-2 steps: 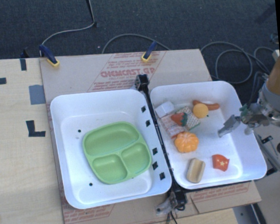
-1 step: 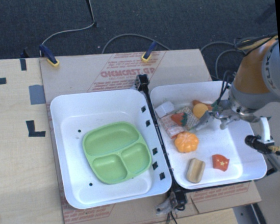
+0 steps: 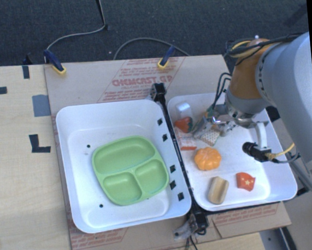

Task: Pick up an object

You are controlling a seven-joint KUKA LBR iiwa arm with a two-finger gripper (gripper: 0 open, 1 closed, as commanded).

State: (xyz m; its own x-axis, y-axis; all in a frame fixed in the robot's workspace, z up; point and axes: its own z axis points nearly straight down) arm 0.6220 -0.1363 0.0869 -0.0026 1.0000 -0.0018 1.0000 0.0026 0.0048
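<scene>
My end effector (image 3: 213,123) hangs low in the right bin (image 3: 277,189), over clutter at its 12 o'clock. An orange pumpkin (image 3: 207,158) sits just toward 6 o'clock; the green tray (image 3: 129,169) lies at 9.

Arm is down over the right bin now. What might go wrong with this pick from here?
1. The claw sits amid a tight cluster: a red piece, a speckled packet and a white item. It may catch two things, or none.
2. The orange fruit looks round and lies nearby; a nudge could roll it toward the divider.
</scene>
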